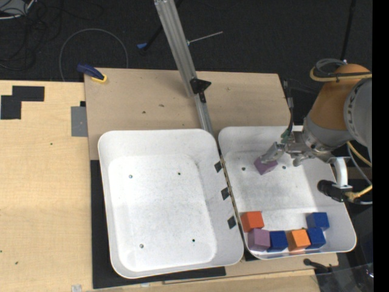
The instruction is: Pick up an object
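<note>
Reaching in from three o'clock, the arm hangs over the right bin, its grey body and orange band above the wrist. The pincer sits low at the bin's upper middle, and a purple block lies tilted right at its tip, toward seven o'clock from it. The block touches the pincer's end, but whether it sits between the fingers or just against them cannot be told, so the pincer's state cannot be told either.

Along the bin's six o'clock edge a cluster of blocks lies packed together: an orange block at the cluster's ten o'clock, a second purple block just below it, a blue block touching that one, a second orange block next, and two more blue blocks at the three o'clock end.

The left bin lies just beside the right one, at its nine o'clock; black clips sit along the seam between them. Both rest on the bench. A metal rail slants from twelve o'clock down toward the bins' seam. A blue clamp grips the bench's ten o'clock corner. No writing or brand can be read anywhere.
</note>
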